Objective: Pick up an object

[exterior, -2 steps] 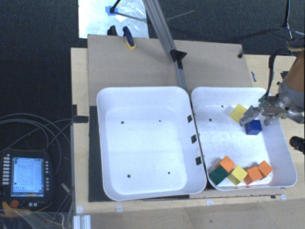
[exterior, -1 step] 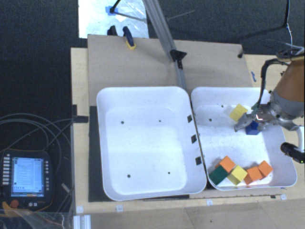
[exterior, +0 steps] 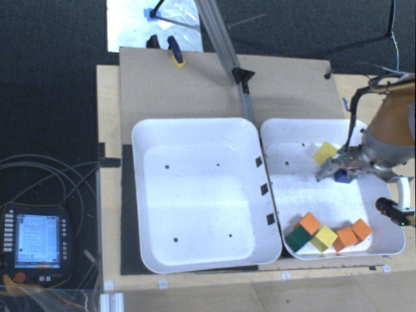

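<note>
My gripper (exterior: 333, 169) is low in the right bin (exterior: 286, 135), near its back right part, with the orange-banded arm (exterior: 393, 125) rising behind it. A yellow block (exterior: 325, 153) lies just behind and left of the gripper, close to touching it. A small blue piece (exterior: 343, 177) shows right under the gripper's body, partly hidden by it. At the front of the same bin lies a cluster of blocks: an orange one (exterior: 310, 223), a dark green one (exterior: 298, 239), a yellow one (exterior: 323, 238) and two more orange ones (exterior: 346, 238) (exterior: 362, 229).
The left bin (exterior: 146, 142) sits beside the right one, with black clips (exterior: 264, 189) on the shared rim. A slanted metal pole (exterior: 221, 34) crosses above the brown board behind the bins. A teach pendant (exterior: 36, 242) and cables lie far left.
</note>
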Tool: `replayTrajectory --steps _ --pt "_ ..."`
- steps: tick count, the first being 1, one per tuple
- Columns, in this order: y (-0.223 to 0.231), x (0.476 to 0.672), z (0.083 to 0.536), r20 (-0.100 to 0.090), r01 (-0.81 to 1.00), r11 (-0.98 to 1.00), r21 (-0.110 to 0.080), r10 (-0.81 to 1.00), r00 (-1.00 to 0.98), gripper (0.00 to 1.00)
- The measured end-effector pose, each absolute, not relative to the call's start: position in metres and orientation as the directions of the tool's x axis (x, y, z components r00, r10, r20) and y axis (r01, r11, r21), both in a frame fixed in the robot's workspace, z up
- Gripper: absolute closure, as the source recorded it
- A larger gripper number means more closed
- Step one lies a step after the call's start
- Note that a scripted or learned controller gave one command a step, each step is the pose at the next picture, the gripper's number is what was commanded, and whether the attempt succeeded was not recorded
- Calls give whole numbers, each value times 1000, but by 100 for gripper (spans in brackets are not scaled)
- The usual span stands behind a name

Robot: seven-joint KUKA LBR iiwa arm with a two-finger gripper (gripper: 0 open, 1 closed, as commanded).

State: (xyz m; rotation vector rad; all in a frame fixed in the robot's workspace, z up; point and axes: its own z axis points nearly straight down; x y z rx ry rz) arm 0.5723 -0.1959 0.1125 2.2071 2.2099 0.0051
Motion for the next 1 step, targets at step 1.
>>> replayTrajectory --steps 1 --pt "-196 574 125 -11 1000 3 20 1000 -3 100"
